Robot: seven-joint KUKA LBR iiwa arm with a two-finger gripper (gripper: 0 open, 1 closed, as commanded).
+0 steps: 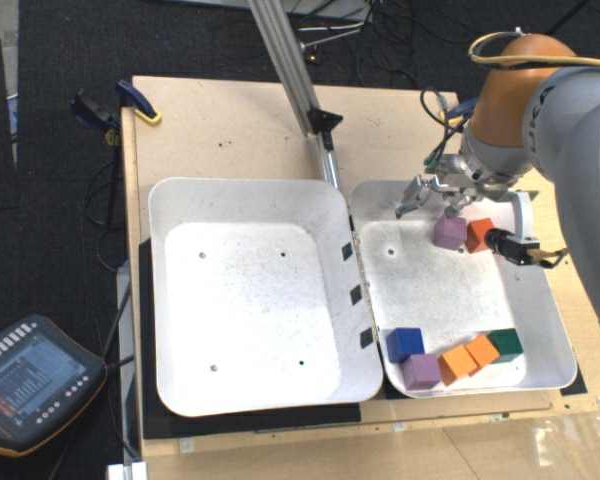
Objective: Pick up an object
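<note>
My gripper (pixel 435 199) hangs over the far end of the right bin (pixel 540 313), its fingers spread open with nothing between them. Just below it and a little to the right lies a pale purple block (pixel 448 232), with an orange block (pixel 479 235) touching its right side. Along the bin's near edge sit a blue block (pixel 405 343), a second purple block (pixel 423 370), a second orange block (pixel 460 359) and a green block (pixel 504 344).
The left bin (pixel 170 268) stands beside the right one, their rims meeting in the middle. A slanted metal pole (pixel 290 63) runs down to the bins' far junction. A teach pendant (pixel 30 383) lies off the bench at lower left, and a clamp (pixel 130 103) sits on the bench's far left corner.
</note>
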